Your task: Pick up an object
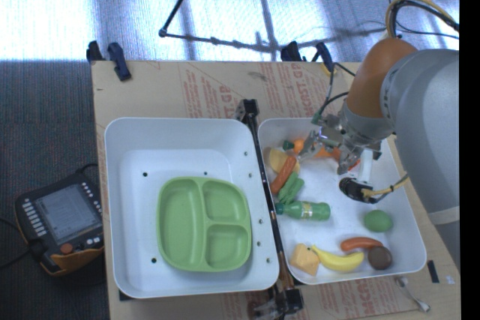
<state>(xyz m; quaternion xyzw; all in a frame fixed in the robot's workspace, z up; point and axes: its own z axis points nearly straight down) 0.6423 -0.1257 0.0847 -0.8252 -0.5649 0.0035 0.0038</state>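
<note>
My gripper [328,144] hangs low over the back of the right bin [405,195], just above an orange toy piece [324,154]. To its left lie a yellow piece [277,160], an orange carrot [283,174] and a green pod [289,191]. A green bottle [304,210] lies on its side mid-bin. At the front sit a yellow wedge [305,258], a banana [339,261], a red sausage [361,243], a brown ball [380,257] and a green ball [379,221].
The left bin [135,146] holds a green divided plate [204,222]. A black cable loop [360,189] dangles below the wrist. A teach pendant [60,225] lies off the bench to the left. Clamps [118,60] grip the bench's back edge.
</note>
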